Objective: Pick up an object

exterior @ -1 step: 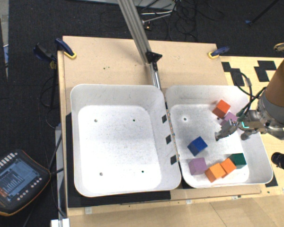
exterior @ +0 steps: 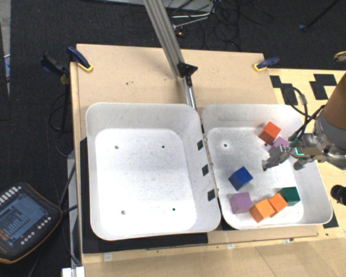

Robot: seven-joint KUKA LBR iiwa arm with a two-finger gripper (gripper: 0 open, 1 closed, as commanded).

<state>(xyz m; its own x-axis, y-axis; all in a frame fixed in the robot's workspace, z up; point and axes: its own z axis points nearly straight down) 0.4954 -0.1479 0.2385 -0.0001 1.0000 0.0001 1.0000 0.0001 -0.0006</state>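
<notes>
Orange cube [exterior: 270, 133], matte with crisp edges, sits in the right bin [exterior: 248, 115] near its far right side, touching a pale purple block [exterior: 281, 142] just below it. End effector [exterior: 279, 156] hangs right beside that purple block, dark fingers pointing left; whether they are apart or together cannot be told at this angle, and nothing is seen between them.

Other blocks, all small, solid-coloured, foam- or wood-like: blue cube [exterior: 240, 178] alone mid-bin, tilted on its corner line; purple cube [exterior: 240, 202] near the front wall; orange blocks [exterior: 264, 208] beside it, touching a green cube [exterior: 290, 196].

Both bins are shallow white plastic with rounded corners and speckled floors. Left bin [exterior: 104, 120] sits edge to edge with the right one. Bench [exterior: 132, 68] is tan fibreboard, clamps at the far corners. Grey metal pole [exterior: 164, 30] slants down to the seam between bins. Teach pendant [exterior: 17, 221] lies at the lower left.
</notes>
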